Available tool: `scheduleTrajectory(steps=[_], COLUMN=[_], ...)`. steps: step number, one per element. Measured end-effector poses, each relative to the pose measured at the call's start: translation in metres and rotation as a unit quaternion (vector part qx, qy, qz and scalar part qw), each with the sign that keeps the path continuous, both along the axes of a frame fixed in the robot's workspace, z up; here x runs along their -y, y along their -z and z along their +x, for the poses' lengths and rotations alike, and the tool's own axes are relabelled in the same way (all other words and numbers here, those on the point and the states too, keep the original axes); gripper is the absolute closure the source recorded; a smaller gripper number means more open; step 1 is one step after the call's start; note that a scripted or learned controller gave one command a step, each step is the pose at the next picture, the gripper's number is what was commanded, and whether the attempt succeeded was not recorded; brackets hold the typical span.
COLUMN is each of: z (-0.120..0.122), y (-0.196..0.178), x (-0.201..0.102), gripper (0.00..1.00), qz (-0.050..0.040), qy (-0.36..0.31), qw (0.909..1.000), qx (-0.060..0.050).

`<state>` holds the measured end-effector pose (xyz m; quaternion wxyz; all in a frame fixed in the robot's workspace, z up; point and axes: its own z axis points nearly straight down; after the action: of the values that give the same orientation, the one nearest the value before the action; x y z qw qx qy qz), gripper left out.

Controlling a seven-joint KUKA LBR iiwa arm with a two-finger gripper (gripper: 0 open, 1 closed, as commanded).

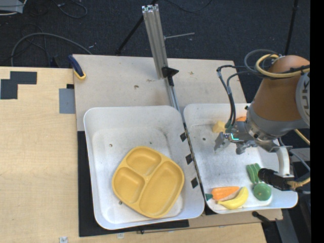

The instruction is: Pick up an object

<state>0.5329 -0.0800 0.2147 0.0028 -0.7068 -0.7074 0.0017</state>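
My gripper (221,142) hangs over the upper middle of the right bin (202,116), reaching in from the right. A small yellow object (218,127) lies just above it, close to the gripper. At the bin's front edge lie an orange carrot-like piece (225,192) and a yellow banana (236,200), touching each other. A green stick (252,172) and a round green piece (261,191) sit to their right. A bit of orange (241,119) peeks out beside the arm's wrist, mostly hidden.
The left bin (101,135) holds a yellow divided plate (148,181) at its front middle. A metal post (156,39) rises behind the bins where they meet. Black clips (189,158) mark the shared wall. Cables loop beside the arm.
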Motion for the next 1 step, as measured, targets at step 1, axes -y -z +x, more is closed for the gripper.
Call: scheduleTrajectory(steps=[1], z=[0.0005], y=[-0.0008], x=[0.0001], gripper=[0.00], qz=[-0.0002], qy=[0.000], qw=[1.0000], qx=[0.001])
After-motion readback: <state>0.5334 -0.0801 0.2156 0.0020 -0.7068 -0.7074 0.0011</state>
